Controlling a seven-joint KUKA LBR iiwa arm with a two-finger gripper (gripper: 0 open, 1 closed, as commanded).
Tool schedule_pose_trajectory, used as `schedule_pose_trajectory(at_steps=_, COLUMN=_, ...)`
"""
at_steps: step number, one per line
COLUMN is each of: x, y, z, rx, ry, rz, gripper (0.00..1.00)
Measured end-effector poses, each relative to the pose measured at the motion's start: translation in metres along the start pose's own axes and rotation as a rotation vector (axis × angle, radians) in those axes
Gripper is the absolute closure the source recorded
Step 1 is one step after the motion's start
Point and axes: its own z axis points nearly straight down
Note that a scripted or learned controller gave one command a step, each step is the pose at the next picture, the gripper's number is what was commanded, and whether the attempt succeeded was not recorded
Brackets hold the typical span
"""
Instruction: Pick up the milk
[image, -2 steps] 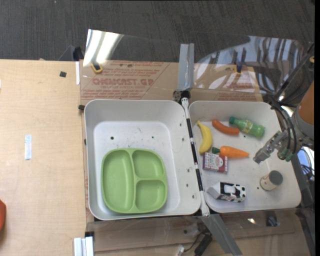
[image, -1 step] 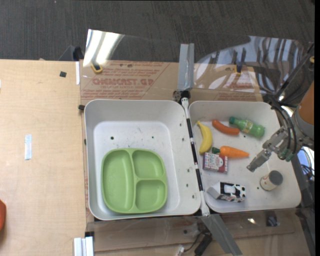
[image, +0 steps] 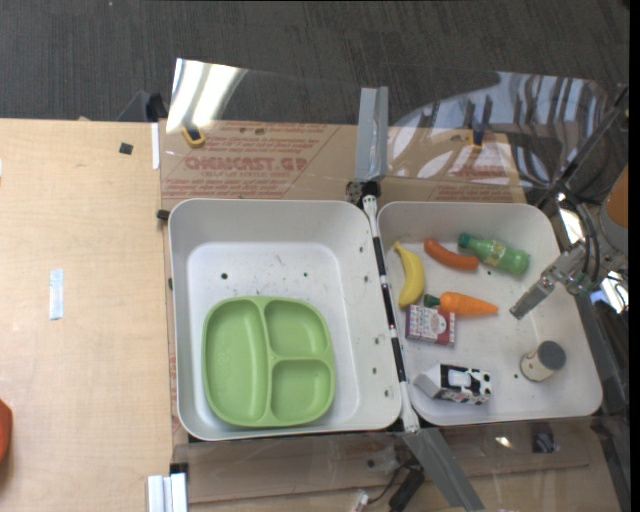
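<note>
A green plate (image: 268, 359) lies in the left bin (image: 190, 300). In the right bin (image: 572, 400), the milk (image: 456, 384) lies at the near edge, a can (image: 542, 361) to its right. The gripper (image: 535, 296) hovers beyond, nothing held.

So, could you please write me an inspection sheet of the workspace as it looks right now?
Surface: light wooden bench bearing two shallow white bins, left bin and right bin, side by side.
Job's things: black-and-white milk carton lying on its side near the right bin's front wall.
Clutter: in the right bin, yellow banana, red chilli pepper, green plastic bottle, orange carrot, small pink-and-white box, tan cylinder with grey top; in the left bin, green divided plate.
Grippers: grey two-finger gripper over the right bin, apart from the milk carton.
Cables: dark cables along the arm.
Surroundings: dark floor; printed cardboard behind the bins.
</note>
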Motion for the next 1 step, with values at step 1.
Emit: schedule_pose_trajectory(at_steps=1, x=0.0464, y=-0.0551, z=0.0218, rx=0.0, ry=0.003, rz=-0.062, gripper=0.0)
